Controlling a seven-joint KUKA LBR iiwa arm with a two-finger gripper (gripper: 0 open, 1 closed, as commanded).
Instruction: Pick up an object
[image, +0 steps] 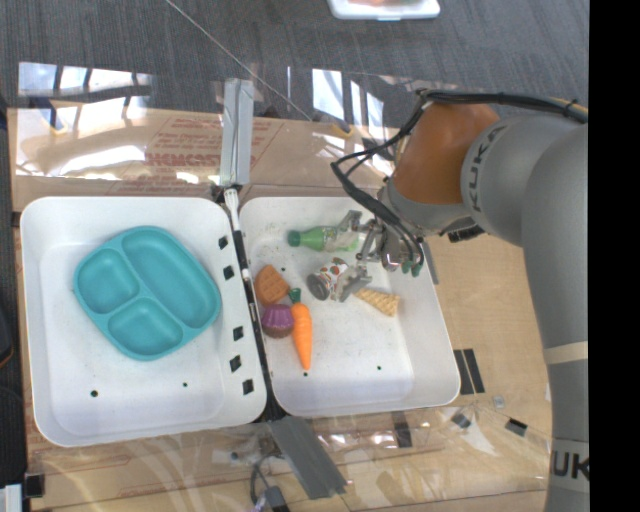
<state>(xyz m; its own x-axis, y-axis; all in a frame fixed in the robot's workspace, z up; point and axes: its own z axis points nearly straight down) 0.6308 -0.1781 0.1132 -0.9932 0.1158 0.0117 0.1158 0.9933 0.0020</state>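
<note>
Jaws (352, 272) over right bin (425, 370), opening unclear.

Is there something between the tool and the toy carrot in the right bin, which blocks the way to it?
Partly. The tool hangs over the right bin's upper part. The carrot lies lower left of it. A small grey and white item lies between them; a cone-shaped piece lies just beside that line. From above, the carrot is uncovered.

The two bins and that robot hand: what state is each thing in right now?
Teal divided plate: flat in the left bin, nothing on it.
Carrot: lying in the right bin.
Green bottle: on its side.
Waffle cone: lying flat.
Gripper: low over the right bin's toys.
</note>
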